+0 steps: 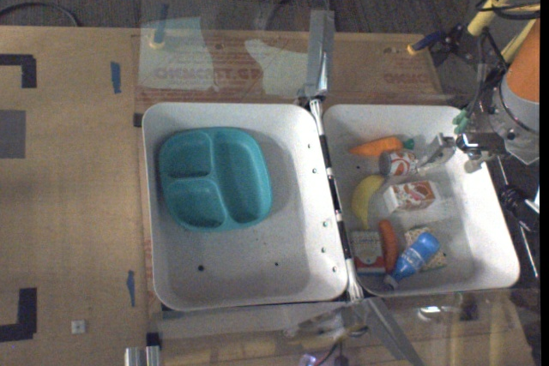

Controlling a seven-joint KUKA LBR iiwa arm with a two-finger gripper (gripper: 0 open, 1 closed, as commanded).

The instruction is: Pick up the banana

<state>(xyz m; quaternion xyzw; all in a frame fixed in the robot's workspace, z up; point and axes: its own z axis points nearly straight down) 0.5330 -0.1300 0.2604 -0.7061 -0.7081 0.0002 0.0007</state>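
Hovering above the banana (pixel 367 199), the pincer (pixel 426 159) touches a can (pixel 398 162).

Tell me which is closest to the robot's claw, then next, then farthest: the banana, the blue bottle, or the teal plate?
From the gripper in the camera view:
1. Banana, right bin, lower left of the gripper.
2. Blue bottle, right bin's near edge.
3. Teal plate, left bin.

Faint, washed-out lettering runs across the clear plastic sheet (pixel 225 64) taped to the surface above the left bin, at upper centre of the frame; it cannot be read with confidence. The small carton (pixel 410 195) in the right bin carries print too blurred to read.
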